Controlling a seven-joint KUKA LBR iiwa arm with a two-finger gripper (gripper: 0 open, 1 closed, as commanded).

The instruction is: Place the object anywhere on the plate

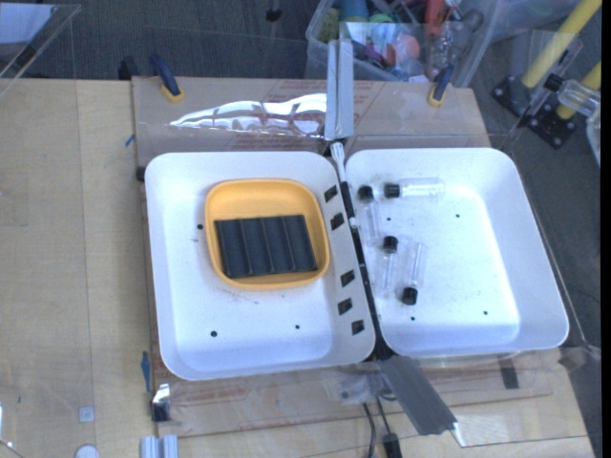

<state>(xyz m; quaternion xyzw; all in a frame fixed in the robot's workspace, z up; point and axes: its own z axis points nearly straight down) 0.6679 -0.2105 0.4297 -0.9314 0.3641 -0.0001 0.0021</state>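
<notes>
A yellow plate (221,200) with rounded corners lies in the left white bin (181,327), toward its upper middle. A black ridged rectangular object (264,246) lies flat on the plate, covering most of its lower half. In the right white bin (487,294) several clear vials with black caps lie near the left side: one (416,190) lies crosswise at the top, another (367,208) sits close to the divider, and two more (389,256) (410,277) lie lower down.
A raised divider with black tabs (346,251) separates the bins. A metal upright (339,84) stands behind their junction. A clear tub of colourful items (410,17) sits beyond the bench, and crumpled clear plastic (258,114) lies behind the left bin.
</notes>
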